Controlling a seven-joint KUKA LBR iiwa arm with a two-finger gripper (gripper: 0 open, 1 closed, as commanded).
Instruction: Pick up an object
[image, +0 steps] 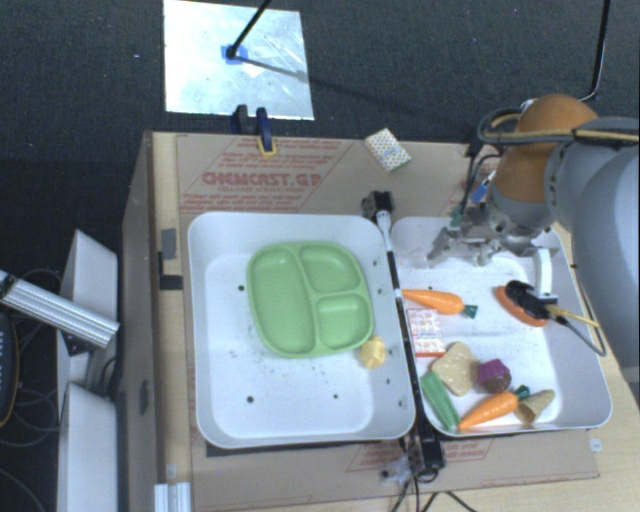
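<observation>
Gripper (462, 247) low over far left corner of right bin (585, 385), fingers spread apart, clamped on nothing. Nearest object, a carrot (434, 298), just near of the fingertips, lying crosswise, not touching.

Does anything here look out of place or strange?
One small thing: a pale yellow lumpy toy lies alone in the left white bin, touching the green divided plate, while all other toy foods sit in the right white bin.
</observation>
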